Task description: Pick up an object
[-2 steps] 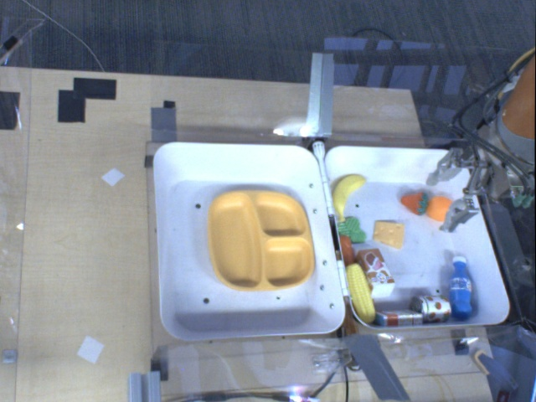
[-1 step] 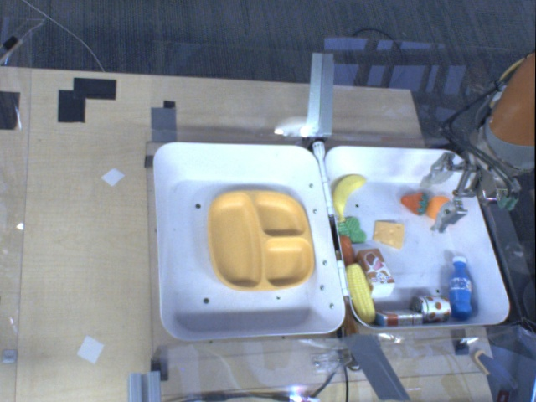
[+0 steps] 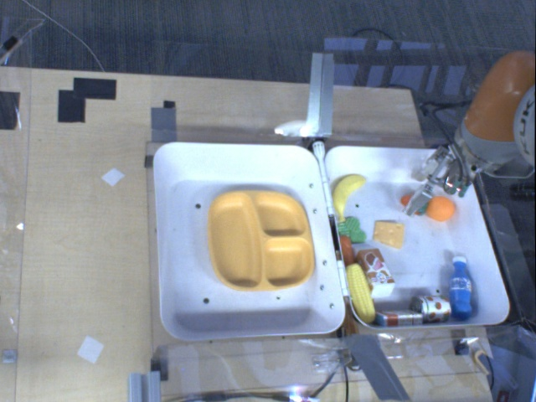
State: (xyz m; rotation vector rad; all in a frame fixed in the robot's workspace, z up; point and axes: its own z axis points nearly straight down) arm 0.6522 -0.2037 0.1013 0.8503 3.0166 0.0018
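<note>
Fingers (image 3: 425, 193) (whether spread or pressed together, I cannot tell) hover just beside the orange ball (image 3: 440, 209) in the right bin (image 3: 494, 258).

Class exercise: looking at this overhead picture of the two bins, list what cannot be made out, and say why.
- Gripper: its state by the orange ball is too small and blurred to tell.
- Can: label too small to read.
- Carrot: mostly hidden between the bin wall and the green toy.
- Arm: cut off by the right edge.

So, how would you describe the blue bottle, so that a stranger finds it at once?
Look in the right bin, at its near right corner. The blue bottle lies there beside a can. It is the only blue thing among the toys.
</note>
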